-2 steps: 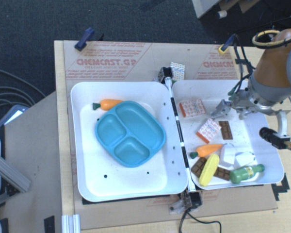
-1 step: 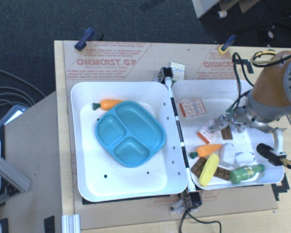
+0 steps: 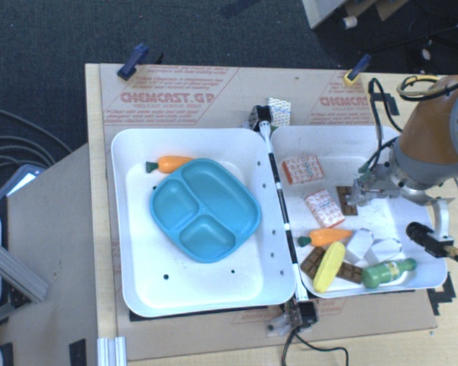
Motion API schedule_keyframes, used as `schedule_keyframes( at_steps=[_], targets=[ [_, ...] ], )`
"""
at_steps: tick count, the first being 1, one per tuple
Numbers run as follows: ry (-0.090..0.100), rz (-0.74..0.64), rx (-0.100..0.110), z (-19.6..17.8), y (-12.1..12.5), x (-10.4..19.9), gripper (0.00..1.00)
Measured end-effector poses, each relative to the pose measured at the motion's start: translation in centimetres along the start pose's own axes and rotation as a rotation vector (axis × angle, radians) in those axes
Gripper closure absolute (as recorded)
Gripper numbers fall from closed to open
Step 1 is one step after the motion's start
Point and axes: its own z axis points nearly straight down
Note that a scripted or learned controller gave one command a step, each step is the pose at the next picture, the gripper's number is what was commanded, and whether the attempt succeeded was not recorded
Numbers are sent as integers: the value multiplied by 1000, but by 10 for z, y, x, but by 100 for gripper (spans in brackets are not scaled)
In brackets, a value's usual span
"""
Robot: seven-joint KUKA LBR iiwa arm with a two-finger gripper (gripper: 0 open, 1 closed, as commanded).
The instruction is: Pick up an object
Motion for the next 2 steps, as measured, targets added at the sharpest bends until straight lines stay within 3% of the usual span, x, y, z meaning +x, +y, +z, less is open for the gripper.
schedule_keyframes(
  at_steps=[1,2],
  targets=[
    [0,0,0,0,0,0,0],
    [-1,1,-2,-10,0,0,100]
  ],
)
